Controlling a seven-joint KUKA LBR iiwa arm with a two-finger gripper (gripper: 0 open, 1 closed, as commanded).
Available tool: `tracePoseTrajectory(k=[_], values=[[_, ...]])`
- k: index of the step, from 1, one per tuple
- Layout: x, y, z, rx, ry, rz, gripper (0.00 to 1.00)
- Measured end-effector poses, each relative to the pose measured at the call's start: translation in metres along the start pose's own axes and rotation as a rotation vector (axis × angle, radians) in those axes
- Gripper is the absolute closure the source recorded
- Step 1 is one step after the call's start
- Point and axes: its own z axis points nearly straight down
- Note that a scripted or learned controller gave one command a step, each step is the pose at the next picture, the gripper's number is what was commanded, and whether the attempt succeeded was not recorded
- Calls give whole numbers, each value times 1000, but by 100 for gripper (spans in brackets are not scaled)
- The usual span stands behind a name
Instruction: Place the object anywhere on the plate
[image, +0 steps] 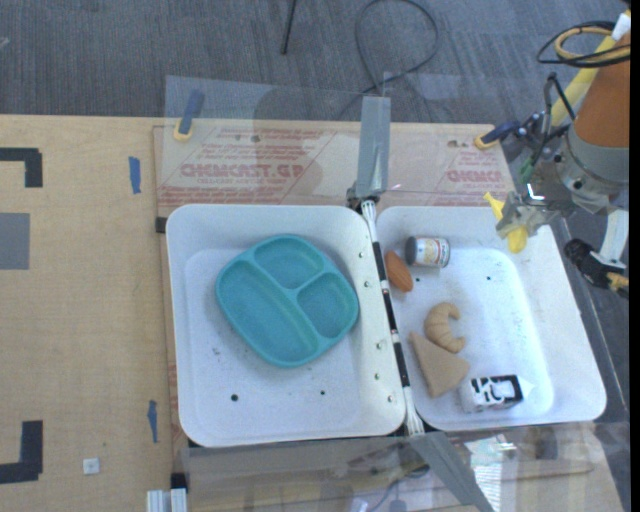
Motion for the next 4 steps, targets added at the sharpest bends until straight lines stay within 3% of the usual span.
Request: tracePoseTrajectory(k=[1,2,3,4], values=[[61,-4,39,1,2,-322,100],[153,-10,37,1,2,-311,100],[209,-26,37,1,2,-356,100],[209,-26,38,1,2,-355,0]])
